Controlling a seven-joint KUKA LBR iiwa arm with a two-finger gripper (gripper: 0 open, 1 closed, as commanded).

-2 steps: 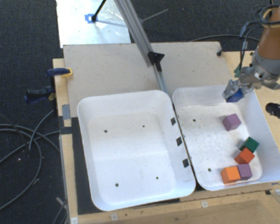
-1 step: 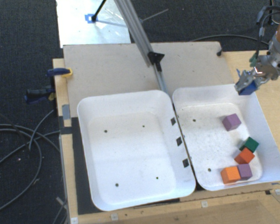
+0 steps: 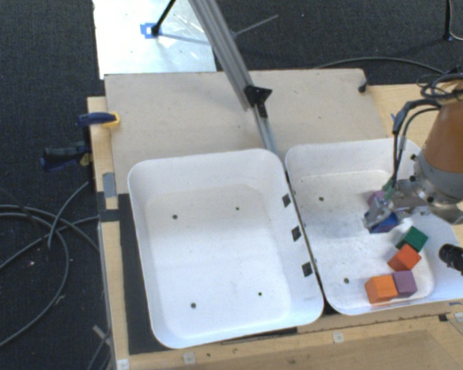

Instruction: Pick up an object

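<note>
My gripper (image 3: 383,208) is low over the right bin (image 3: 326,173), coming in from the right under the orange wrist band. Right at its tip lie a blue block (image 3: 383,224) and a small purple piece (image 3: 374,201); whether either is held is hidden by the gripper body. Just to the lower right of the tip sits a green block (image 3: 414,238), with a red-orange block (image 3: 403,258) touching it below. An orange block (image 3: 380,288) and a purple block (image 3: 405,284) sit side by side near the bin's front rim.
The left bin (image 3: 207,174) lies beside the right one, their rims meeting at the middle. A slanted metal pole (image 3: 234,60) crosses above the bench at the back. A black cable loops by the arm at the right.
</note>
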